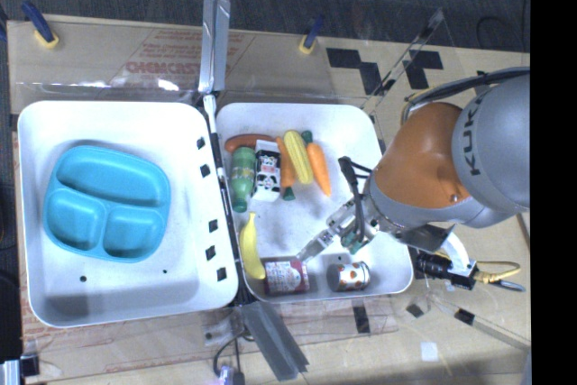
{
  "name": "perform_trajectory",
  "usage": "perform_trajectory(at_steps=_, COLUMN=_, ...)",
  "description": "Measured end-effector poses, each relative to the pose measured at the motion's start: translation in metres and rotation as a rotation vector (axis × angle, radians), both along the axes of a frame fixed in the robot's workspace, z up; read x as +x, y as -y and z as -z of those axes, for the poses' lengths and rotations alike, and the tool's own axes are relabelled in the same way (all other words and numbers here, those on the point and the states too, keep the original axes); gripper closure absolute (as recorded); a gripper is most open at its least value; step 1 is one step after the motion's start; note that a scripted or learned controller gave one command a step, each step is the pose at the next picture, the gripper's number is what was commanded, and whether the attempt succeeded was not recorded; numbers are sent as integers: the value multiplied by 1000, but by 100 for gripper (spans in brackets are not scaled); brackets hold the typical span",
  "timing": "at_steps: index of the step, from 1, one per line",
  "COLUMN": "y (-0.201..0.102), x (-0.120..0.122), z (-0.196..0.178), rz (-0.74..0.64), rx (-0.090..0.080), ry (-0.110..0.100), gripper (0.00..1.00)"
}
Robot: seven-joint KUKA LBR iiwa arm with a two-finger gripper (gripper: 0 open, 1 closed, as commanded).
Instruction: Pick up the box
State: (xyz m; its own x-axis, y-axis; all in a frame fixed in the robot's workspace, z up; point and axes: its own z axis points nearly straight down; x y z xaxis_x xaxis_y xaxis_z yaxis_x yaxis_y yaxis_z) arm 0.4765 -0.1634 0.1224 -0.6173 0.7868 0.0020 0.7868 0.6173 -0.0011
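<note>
Box (small carton, cow print) is lying in the right bin, wedged between green bottle and carrot. Probably light, crushable card; pinch its long sides. Gripper is hovering at its 4 o'clock, jaws unclear, holding nothing visible.

This looks like a robotics lab set up for testing. A wooden bench covered in printed cardboard stands on dark carpet, and blue clamps grip its far edge. Black-and-white marker squares are stuck near the far right corner. Two shallow white plastic bins sit side by side, parted by a grey metal divider. A grey industrial arm with an orange band reaches over the right bin, with loose cables trailing across the bench's right edge.
</note>
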Motion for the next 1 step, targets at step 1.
perform_trajectory(at_steps=1, y=-16, x=14, z=30, rz=-104, rx=0, ry=1, gripper=0)
